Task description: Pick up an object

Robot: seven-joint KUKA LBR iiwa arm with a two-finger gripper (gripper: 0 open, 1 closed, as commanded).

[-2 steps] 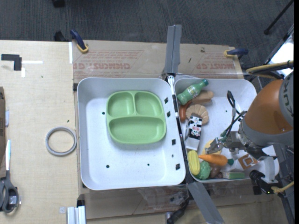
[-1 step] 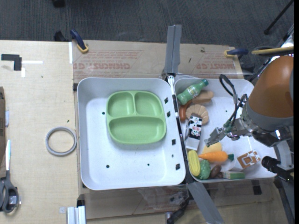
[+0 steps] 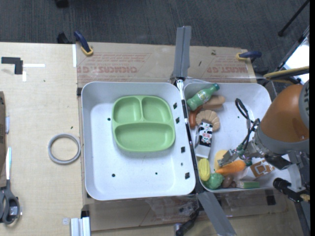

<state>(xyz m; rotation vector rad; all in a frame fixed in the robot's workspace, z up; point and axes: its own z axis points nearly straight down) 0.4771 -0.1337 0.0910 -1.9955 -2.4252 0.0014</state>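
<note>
Camera view: looks down at a slant on two white bins side by side on a pale wooden tabletop (image 3: 39, 112).
End effector (image 3: 235, 157): low in the right bin (image 3: 256, 90), at the end of the grey arm (image 3: 285, 122) with its orange band, reaching in from the right; I cannot tell how its grip stands, since cables and parts blur together there.
Carrot (image 3: 230, 168): orange, lying just below the end effector, near or touching it; whether it is gripped cannot be told.
Yellow piece (image 3: 222, 157): just left of the end effector, beside the carrot.
Near corner of right bin: a corn cob (image 3: 204, 169) along the left wall, a green round thing (image 3: 214, 181) below it, a small box with orange print (image 3: 261, 169) to the right of the carrot.
Middle of right bin: a small black-and-white carton (image 3: 204, 134), well left of the end effector, with a tan shell-shaped pastry (image 3: 208, 117) above it.
Far end of right bin: a green bottle (image 3: 201, 96) tilted, a sausage (image 3: 214, 102) just beside it.
Left bin (image 3: 93, 146): holds a green divided plate (image 3: 143, 124).
Tabletop left of bins: a grey tape ring (image 3: 64, 148), scissors (image 3: 9, 200) at the edge.
Behind bins: cardboard sheet (image 3: 128, 65) held with blue-and-yellow clamps (image 3: 83, 43).
</note>
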